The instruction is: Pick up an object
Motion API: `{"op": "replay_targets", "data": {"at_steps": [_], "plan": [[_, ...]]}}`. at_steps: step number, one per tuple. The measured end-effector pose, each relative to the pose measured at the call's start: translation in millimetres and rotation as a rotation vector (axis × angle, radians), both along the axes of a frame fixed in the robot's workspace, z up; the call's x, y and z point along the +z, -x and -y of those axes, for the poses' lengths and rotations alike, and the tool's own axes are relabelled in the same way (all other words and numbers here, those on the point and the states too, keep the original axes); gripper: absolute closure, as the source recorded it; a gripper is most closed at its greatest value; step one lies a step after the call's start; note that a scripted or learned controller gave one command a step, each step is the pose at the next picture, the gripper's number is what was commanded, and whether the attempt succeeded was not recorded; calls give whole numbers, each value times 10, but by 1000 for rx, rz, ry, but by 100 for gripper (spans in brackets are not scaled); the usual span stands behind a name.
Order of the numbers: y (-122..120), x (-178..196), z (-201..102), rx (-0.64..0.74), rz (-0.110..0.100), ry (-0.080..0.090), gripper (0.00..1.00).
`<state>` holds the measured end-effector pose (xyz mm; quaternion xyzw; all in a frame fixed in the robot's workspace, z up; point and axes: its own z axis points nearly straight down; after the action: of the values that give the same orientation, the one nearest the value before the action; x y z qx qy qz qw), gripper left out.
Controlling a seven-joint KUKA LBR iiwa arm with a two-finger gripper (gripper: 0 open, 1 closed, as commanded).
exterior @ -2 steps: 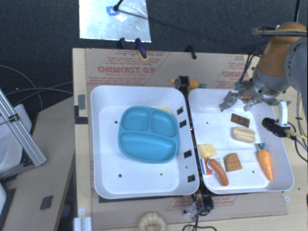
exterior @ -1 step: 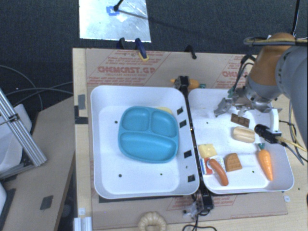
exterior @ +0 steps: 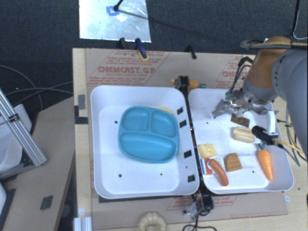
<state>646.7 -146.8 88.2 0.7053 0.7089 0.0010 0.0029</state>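
Observation:
My gripper (exterior: 222, 110) hangs low over the back left part of the right bin (exterior: 281, 179), open, with nothing between its fingers. Just to its right lies a small brown block (exterior: 240, 121). Nearer the front sit a cream bread roll (exterior: 243, 135), an orange carrot (exterior: 265, 164), a brown toast slice (exterior: 233, 162), a red sausage (exterior: 218, 172) and a yellow cheese piece (exterior: 207, 150). None of them touches the gripper.
The left bin (exterior: 103, 177) holds a blue divided plate (exterior: 148, 134) with a yellow thing (exterior: 166, 110) peeking out behind it. A black clip strip (exterior: 187, 129) runs between the bins. An orange item (exterior: 193, 84) lies behind them.

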Motion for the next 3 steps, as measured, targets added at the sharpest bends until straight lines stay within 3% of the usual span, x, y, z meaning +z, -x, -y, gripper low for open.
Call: {"op": "replay_targets", "data": {"at_steps": [1,2,3], "plan": [[-29,141,14,1,12,5,100],[38,641,-19,-1,1,-2,100],[-86,1182,-15,1,3,-1,100]]}}
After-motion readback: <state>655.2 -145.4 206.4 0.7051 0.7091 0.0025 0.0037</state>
